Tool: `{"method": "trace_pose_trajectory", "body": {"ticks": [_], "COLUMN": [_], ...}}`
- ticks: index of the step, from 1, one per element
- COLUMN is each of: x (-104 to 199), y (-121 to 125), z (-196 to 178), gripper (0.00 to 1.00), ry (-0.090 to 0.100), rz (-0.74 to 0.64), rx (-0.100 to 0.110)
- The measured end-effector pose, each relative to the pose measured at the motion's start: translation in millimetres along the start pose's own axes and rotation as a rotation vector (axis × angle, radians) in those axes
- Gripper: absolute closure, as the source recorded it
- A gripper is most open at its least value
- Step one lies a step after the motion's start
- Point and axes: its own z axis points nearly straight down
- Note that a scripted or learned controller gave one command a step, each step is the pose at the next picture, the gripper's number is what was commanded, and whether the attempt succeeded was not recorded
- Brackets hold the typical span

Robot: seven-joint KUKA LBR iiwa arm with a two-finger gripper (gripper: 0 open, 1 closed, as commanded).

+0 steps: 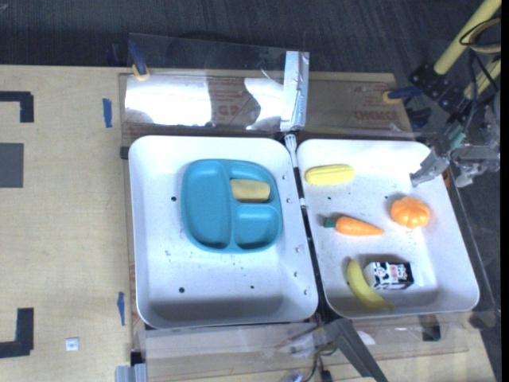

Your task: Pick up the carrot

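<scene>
Glossy plastic carrot [357, 227] lies in a smooth white bin [453, 237]; blue tray [213, 209] matt.

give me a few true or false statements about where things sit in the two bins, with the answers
1. The carrot lies in the right bin. True.
2. The blue plate sits in the right bin. False: it is in the left bin.
3. A yellow piece rests on the blue plate. True.
4. The carrot lies between the gripper fingers. False: the gripper is at the bin's upper right edge, apart from the carrot.
5. The banana lies beside the black and white carton. True.
6. The orange pumpkin lies left of the carrot. False: it is to the carrot's right in this view.
</scene>
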Motion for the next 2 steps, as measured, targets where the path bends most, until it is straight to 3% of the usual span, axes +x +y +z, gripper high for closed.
{"method": "trace_pose_trajectory", "body": {"ticks": [1,2], "x": [-11.7,-11.2], "y": [-50.9,-2.5], "z": [92.9,173.8], "gripper": [0.0,0.0], "ry": [0.001,-0.002], "rz": [-0.153,-0.413], "rx": [0.005,-0.004]}}
